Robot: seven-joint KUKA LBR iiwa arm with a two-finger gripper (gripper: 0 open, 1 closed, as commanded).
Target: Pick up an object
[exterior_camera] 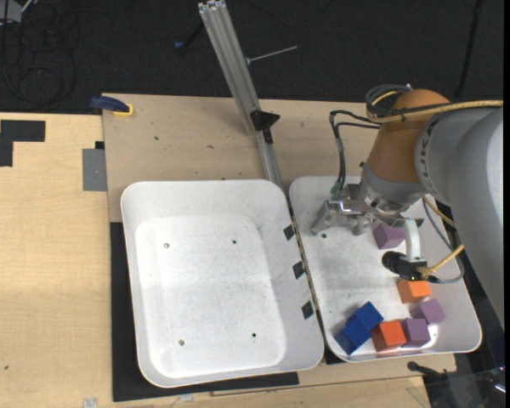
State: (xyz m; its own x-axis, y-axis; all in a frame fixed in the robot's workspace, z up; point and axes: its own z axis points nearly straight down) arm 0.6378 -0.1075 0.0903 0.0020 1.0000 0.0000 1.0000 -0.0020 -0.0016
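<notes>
In the right bin (323, 195) lie several small blocks. A purple block (389, 235) sits near the bin's middle right and an orange block (415, 291) lies below it. Along the front edge are a blue block (359, 326), a red-orange block (390, 335) and two purple blocks (417, 331) (431, 311). My gripper (342, 220) hangs low over the bin's upper left area, left of the upper purple block. It is open, with nothing between its fingers.
The left bin (206, 195) lies beside the right one, with black clips (298, 269) along the shared rim. A slanted metal rail (238, 75) rises behind the bins. The arm's grey body (472, 185) and its cables hang over the right bin's right side.
</notes>
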